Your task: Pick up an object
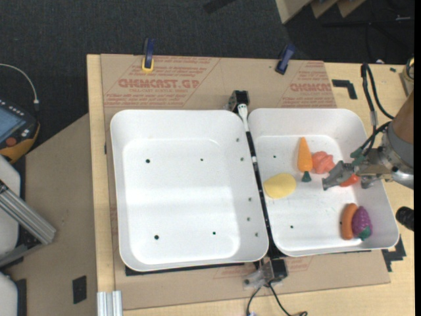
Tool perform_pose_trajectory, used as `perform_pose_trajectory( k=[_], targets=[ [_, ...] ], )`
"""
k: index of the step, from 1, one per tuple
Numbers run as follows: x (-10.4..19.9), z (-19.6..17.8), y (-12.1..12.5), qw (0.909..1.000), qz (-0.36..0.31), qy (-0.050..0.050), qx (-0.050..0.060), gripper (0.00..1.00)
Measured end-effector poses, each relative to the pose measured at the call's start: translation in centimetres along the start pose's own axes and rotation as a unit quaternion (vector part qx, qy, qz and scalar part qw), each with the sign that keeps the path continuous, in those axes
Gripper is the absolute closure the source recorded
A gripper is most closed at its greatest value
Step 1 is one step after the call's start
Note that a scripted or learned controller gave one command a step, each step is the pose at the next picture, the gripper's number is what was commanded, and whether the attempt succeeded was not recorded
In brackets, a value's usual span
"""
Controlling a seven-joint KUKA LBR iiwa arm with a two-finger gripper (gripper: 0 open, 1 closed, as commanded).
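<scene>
The right bin (309, 114) holds an orange carrot (304, 153), a pink lumpy toy (321, 161) touching it, a yellow lemon-shaped piece (280, 185) near the divider, and an orange and purple piece (355, 221) at the front right corner. My gripper (339, 178) reaches in from the right and hovers low just right of and below the pink toy. A small red-orange patch (350, 179) shows at the gripper; whether it is a held object is unclear.
The left bin (120, 176) lies beside the right one, with a black hinge strip (252, 163) between them. The grey arm (398, 147) crosses the right bin's right rim. Cables (367, 94) hang at the back right.
</scene>
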State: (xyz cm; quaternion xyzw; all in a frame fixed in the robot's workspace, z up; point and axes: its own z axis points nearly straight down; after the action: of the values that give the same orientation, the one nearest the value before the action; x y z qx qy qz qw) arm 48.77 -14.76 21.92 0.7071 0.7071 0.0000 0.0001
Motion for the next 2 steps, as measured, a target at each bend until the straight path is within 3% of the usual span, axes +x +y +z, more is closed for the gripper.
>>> perform_pose_trajectory(
  k=[1, 2],
  targets=[
    [0.0, -1.1, 0.1, 1.0, -0.001, -0.001, -0.002, 1.0],
    [-7.0, 7.4, -1.2, 1.0, 0.004, 0.0, 0.005, 1.0]
  ],
)
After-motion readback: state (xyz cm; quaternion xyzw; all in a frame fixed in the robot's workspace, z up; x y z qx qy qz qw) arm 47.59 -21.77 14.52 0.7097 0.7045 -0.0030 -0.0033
